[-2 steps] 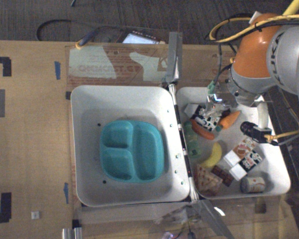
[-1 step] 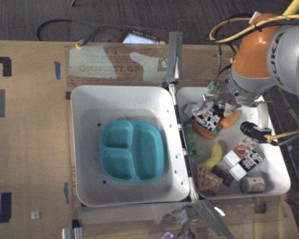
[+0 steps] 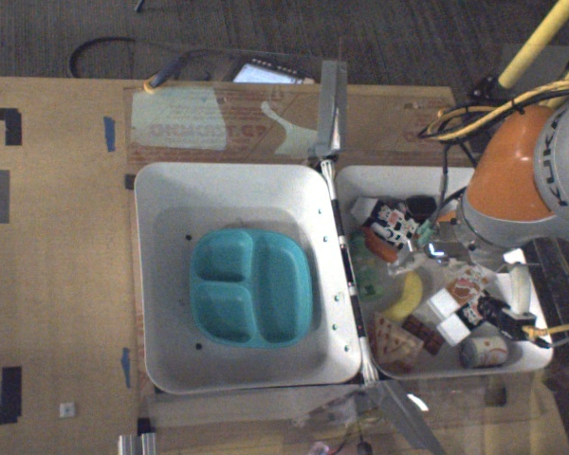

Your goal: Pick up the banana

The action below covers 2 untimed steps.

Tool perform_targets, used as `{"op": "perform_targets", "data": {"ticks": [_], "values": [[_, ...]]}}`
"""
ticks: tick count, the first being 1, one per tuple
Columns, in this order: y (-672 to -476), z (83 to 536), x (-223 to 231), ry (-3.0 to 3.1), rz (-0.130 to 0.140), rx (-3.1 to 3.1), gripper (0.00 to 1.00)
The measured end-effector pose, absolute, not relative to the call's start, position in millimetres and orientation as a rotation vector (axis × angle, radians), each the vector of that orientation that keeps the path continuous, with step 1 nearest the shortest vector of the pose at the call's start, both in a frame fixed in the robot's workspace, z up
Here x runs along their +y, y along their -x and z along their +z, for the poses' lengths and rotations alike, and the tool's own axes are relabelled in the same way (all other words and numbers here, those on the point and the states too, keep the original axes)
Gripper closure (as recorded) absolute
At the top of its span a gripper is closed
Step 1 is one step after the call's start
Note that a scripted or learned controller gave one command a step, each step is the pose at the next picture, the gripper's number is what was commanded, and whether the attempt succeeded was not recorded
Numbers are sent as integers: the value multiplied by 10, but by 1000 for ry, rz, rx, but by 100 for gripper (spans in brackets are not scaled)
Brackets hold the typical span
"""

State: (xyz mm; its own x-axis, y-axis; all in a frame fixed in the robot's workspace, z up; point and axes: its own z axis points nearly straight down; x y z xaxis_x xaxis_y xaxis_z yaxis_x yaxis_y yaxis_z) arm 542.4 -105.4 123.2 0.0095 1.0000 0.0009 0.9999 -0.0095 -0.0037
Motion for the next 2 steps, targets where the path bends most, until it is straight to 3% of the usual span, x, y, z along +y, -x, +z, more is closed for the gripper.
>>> {"op": "perform_targets", "data": {"ticks": [1,2], "values": [[-5243,876,-989,2247,-13,-2214,0],[-5236,952,-986,2244,-11,-2208,100]]}}
